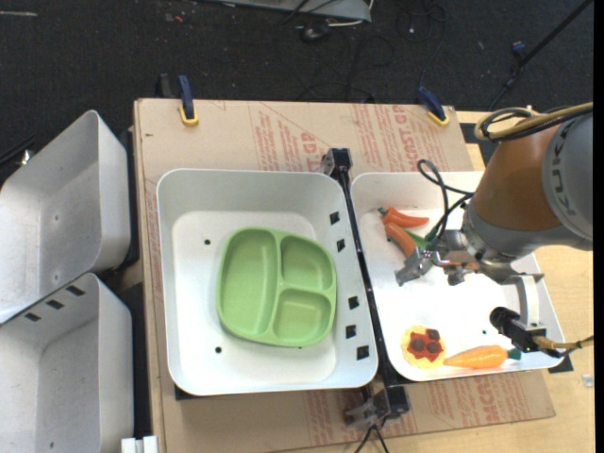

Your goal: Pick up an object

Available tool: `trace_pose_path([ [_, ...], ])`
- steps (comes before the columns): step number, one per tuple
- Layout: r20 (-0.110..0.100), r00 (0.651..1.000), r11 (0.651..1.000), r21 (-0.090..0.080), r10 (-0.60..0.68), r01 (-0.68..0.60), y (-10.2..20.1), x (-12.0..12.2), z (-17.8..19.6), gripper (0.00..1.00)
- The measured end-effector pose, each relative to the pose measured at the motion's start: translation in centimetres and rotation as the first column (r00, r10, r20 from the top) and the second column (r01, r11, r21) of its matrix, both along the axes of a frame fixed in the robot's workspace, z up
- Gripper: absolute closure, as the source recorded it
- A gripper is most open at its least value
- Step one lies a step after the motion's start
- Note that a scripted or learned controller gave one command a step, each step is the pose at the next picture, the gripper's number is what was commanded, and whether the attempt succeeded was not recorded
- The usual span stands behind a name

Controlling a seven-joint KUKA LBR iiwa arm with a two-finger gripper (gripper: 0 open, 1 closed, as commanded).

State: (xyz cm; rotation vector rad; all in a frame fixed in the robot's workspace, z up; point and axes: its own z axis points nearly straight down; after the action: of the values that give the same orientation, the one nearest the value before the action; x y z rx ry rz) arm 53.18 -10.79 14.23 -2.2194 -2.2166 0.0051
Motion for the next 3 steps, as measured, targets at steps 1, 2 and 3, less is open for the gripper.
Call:
trace_pose_path([
  [1, 0.001, 1.0, 1.0, 0.0, 0.0, 0.0, 0.1, -0.1, -5.3, 0.0],
  [2, 0.005, 1.0, 1.0, -0.001, -0.001, 0.001, 0.0, 0.0, -4.0, 1.0],
  [3, 0.009, 1.0, 1.0, -0.002, 0.003, -0.003, 0.0, -0.4, 2.1, 1.0],
])
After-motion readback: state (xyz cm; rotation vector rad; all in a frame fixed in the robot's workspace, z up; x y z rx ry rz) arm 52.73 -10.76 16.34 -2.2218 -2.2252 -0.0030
